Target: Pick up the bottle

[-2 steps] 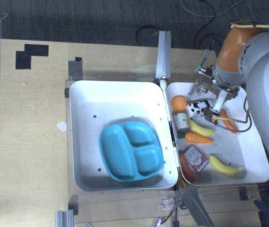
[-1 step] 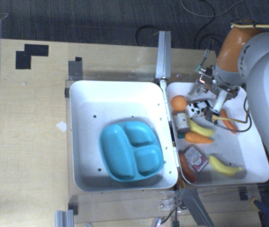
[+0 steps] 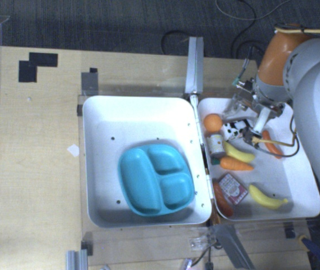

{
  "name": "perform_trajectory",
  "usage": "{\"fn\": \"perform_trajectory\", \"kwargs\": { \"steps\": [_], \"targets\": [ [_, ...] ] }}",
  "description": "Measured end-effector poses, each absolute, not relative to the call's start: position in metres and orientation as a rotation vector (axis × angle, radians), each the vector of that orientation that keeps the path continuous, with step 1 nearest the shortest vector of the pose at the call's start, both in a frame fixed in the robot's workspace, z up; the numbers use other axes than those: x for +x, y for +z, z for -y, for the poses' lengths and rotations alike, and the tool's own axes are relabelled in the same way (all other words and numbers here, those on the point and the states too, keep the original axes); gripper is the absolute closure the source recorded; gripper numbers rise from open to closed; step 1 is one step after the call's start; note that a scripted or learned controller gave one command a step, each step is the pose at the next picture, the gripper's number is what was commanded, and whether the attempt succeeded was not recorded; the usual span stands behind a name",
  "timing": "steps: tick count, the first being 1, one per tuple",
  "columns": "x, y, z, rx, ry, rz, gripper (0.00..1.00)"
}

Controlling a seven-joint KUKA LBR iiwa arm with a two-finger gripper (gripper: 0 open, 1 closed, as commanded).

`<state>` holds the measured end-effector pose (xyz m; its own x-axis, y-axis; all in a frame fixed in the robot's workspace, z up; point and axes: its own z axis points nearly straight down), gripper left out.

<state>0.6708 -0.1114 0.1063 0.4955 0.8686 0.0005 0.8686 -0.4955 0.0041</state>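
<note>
A small bottle with a pale label lies against the left wall of the right bin, just below an orange ball. My gripper hangs low over the back of that bin, to the right of the ball and up-right of the bottle. It is over a black-and-white object. I see nothing held by it.
In the right bin lie two bananas, a carrot, a second orange carrot-like piece and a red packet. The left bin holds a blue divided tray. A metal divider runs between the bins.
</note>
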Motion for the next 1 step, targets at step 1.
{"fn": "perform_trajectory", "kwargs": {
  "steps": [1],
  "targets": [
    [0.6708,0.1063,0.1114,2.714,0.004,-1.576,0.00]
  ]
}}
